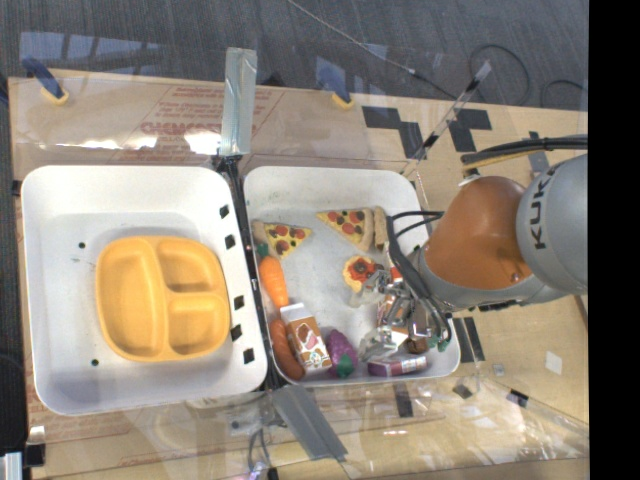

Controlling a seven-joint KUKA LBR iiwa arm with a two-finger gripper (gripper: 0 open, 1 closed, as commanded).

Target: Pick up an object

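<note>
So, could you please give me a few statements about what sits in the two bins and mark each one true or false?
1. The yellow divided tray lies in the left bin. True.
2. The carrot lies in the left bin. False: it is in the right bin, near the divider.
3. The hand is over the right bin. True.
4. The pizza slices sit on the yellow tray. False: they lie on the right bin's floor.
5. The purple toy lies near the right bin's front edge. True.
</note>
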